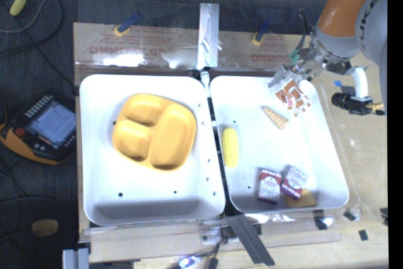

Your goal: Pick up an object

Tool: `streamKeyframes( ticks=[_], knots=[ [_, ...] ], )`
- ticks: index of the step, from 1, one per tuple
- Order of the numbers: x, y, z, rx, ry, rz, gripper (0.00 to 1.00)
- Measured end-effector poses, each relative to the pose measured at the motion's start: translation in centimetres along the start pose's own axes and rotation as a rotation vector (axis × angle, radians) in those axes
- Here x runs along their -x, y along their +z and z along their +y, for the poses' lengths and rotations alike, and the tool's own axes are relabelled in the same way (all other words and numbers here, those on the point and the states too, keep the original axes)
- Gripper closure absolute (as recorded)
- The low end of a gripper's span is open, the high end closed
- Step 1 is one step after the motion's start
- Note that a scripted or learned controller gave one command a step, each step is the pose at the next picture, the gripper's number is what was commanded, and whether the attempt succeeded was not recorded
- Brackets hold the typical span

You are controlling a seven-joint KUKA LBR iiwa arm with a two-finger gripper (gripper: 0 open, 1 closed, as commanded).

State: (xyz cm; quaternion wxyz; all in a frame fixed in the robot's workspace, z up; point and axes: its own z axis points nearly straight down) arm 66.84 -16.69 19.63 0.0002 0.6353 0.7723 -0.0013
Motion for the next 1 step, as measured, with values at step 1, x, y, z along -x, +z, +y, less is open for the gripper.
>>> streamKeyframes(
  ticks=[1],
  knots=[
    [-0.04,-0.87,0.04,0.0,-0.001,0.0,1.0]
  ],
)
